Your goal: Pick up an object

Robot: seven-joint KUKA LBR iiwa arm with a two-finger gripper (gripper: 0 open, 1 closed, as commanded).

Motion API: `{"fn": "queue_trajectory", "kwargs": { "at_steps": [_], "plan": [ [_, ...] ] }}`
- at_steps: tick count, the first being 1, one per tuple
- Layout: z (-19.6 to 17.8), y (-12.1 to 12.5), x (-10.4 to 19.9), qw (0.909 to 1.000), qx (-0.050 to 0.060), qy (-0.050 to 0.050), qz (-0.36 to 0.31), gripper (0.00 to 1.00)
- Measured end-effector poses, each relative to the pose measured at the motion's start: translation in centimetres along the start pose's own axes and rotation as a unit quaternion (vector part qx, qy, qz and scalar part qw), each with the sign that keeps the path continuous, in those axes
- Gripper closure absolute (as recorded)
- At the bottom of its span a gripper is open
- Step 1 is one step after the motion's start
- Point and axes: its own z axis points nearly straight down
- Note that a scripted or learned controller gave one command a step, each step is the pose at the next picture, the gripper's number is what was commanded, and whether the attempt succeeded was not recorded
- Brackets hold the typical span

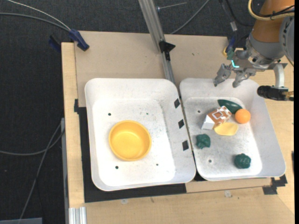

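Note:
My gripper [230,78] hangs above the far rim of the right bin [266,167], fingers spread open with nothing between them. Below it, inside that bin, lies a cluster: an orange ball [242,116], a dark green curved piece [229,105], a brown and white block [218,115], a small grey block [207,122] and a pale yellow flat piece [226,129]. Two dark green lumps sit nearer the front, one [202,141] at the left and one [242,161] at the right. A yellow bowl [130,139] rests in the left bin [100,106].
A slanted metal pole [154,27] crosses the bench behind the bins and ends near the gap between them. Black clips [181,123] line the seam between the bins. Cables [28,13] trail over the dark floor at left.

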Motion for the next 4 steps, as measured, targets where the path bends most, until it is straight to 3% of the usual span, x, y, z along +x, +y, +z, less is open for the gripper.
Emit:
{"fn": "queue_trajectory", "kwargs": {
  "at_steps": [1, 3, 4],
  "plan": [
    [-0.5, 0.2, 0.0, 1.0000, -0.004, -0.001, 0.000, 0.00],
    [10.1, -0.9, 0.4, 1.0000, -0.001, -0.001, 0.000, 0.00],
    [8.3, -0.7, 0.4, 1.0000, -0.005, -0.001, 0.000, 1.00]
  ]
}}
